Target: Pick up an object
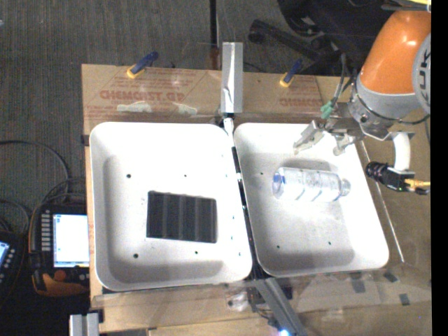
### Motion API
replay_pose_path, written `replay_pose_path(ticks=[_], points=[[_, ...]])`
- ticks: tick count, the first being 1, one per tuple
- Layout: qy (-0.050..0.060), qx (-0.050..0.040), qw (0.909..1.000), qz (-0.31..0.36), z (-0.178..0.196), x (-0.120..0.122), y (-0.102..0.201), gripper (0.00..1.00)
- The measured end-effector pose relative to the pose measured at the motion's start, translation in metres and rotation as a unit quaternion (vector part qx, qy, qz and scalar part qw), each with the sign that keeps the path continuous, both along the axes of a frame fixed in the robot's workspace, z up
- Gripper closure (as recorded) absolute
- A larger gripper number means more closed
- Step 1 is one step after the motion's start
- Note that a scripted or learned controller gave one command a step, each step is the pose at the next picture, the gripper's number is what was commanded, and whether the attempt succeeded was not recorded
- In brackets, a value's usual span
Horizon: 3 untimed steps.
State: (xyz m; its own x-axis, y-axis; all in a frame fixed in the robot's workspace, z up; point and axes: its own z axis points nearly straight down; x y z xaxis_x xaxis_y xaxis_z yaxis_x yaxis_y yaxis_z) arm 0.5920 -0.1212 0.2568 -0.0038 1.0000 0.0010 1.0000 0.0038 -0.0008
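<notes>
Blue-handled clamps (142,64) on cardboard (161,96)

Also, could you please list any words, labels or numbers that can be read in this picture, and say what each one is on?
Red print on the cardboard sheet behind the bins: too blurred to read with confidence.
Handheld screen left of the bench: lit, its contents too small to read.
Clear plastic bottle in the right bin: no legible label.
Dark ribbed block in the left bin: no text visible.

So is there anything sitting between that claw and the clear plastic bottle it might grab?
Nothing visible. The gripper hovers over the right bin's far edge, and the bottle lies on its side just below it in the view, with bare white bin floor between them.
</notes>
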Motion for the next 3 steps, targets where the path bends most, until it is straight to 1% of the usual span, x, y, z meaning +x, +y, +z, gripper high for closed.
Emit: replay_pose_path(ticks=[1,2,3], points=[[0.000,-0.0009,0.9995,-0.030,0.031,-0.007,-0.042,0.00],[0.000,0.0004,0.9975,0.071,-0.128,0.019,-0.008,0.00],[0.001,0.0011,1.0000,0.004,-0.134,-0.053,-0.002,0.00]])
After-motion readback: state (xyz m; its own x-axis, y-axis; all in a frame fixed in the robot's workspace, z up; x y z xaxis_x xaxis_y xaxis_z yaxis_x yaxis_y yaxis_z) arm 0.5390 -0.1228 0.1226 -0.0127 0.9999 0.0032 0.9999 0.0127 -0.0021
